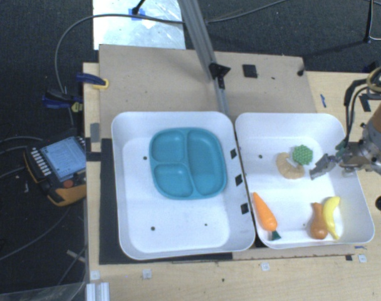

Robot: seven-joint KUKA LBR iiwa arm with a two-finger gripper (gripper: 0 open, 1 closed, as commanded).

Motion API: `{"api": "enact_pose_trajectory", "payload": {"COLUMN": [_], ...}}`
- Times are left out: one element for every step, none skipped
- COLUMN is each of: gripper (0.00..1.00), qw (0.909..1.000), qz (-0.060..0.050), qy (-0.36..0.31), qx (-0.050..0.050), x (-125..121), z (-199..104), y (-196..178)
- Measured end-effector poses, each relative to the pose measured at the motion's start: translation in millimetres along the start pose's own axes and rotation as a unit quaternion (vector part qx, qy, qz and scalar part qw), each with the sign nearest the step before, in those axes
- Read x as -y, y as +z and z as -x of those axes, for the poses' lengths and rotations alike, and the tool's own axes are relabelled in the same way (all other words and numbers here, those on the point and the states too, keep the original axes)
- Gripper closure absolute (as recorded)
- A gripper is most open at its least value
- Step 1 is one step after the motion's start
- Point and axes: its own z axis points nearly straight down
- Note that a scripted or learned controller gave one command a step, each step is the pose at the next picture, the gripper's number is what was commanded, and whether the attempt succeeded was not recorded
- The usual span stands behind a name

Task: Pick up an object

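— Since our pincer [321, 166] hangs low in the right white bin [266, 130], just beside the green knobbly toy [302, 153] on the tan round piece [290, 167], shall we take that?

— Yes, squarely from above; we cannot tell its spread. The yellow banana [332, 214], brown pear-shaped toy [318, 222] and orange carrot [264, 212] lie clear, nearer the bench's front edge.

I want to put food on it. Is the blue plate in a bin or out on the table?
In a bin. The blue plate lies flat inside the left white bin, whose rim surrounds it.
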Motion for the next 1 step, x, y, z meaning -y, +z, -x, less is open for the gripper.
{"api": "enact_pose_trajectory", "payload": {"gripper": [0.00], "qw": [1.0000], "qz": [0.000], "qy": [0.000], "qx": [0.000], "x": [6.6], "z": [-0.3], "y": [44.2]}}
